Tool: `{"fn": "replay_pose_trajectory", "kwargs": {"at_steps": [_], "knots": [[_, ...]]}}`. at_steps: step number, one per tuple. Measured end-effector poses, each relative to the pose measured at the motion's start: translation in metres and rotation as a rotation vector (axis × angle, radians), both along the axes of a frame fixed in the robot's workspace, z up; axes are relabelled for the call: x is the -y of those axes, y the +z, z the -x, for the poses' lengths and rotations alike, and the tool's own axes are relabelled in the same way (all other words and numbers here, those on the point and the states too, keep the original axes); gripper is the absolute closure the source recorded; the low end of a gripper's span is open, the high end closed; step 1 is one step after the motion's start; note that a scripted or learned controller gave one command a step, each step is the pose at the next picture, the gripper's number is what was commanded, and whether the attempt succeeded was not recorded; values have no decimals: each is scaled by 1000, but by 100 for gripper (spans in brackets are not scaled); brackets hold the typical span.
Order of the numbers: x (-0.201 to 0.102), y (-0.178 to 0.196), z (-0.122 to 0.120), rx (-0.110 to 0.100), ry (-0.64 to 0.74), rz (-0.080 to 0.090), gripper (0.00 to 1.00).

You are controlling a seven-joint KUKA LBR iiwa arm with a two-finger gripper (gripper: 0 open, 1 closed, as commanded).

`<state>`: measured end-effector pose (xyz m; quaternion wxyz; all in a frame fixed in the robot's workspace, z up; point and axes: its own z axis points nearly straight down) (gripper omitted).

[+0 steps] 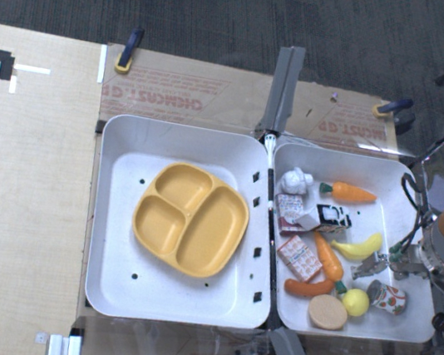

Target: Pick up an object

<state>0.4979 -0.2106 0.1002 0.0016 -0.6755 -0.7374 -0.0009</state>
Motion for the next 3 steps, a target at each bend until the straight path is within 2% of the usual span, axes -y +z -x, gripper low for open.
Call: {"fn": "replay_pose_trajectory", "kwargs": {"at_steps": [1, 2, 3], "knots": [[6, -8, 18, 1, 176, -5, 0], [8, 1, 17, 4, 173, -1, 100], [-68, 22, -39, 1, 176, 4, 100]]}}
